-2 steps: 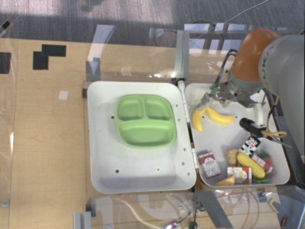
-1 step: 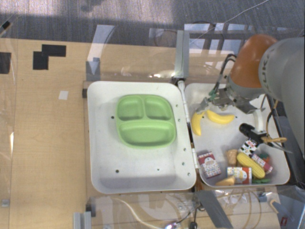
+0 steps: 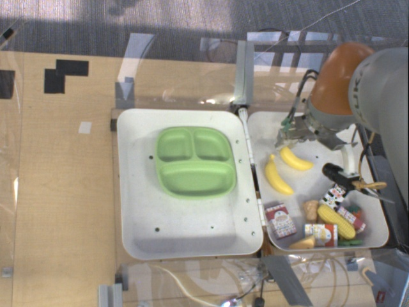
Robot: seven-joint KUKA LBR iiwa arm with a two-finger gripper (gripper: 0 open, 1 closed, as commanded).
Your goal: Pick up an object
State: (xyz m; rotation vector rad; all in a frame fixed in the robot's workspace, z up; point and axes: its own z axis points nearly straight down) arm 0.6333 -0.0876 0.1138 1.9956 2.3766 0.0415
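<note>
Yellow banana point(image 3: 297, 159) lies in the right bin point(image 3: 265, 123), with your tool point(image 3: 289, 132) close by its far end; you cannot tell whether the tool is spread or pressed together. A second banana point(image 3: 277, 175) lies just beside it. Nearer the front sit a small red box point(image 3: 279, 219) and a corn cob point(image 3: 337, 219). The left bin point(image 3: 137, 171) holds a green divided plate point(image 3: 195, 162).

My arm point(image 3: 383, 88) cut off by the frame at 3 o'clock, my wrist covering the right bin point(image 3: 307, 184) at its 1 o'clock corner, a corn cob point(image 3: 337, 221) half hiding a green thing point(image 3: 355, 240) at the bin's 5 o'clock, print on the small red box point(image 3: 280, 220) too small to read
</note>
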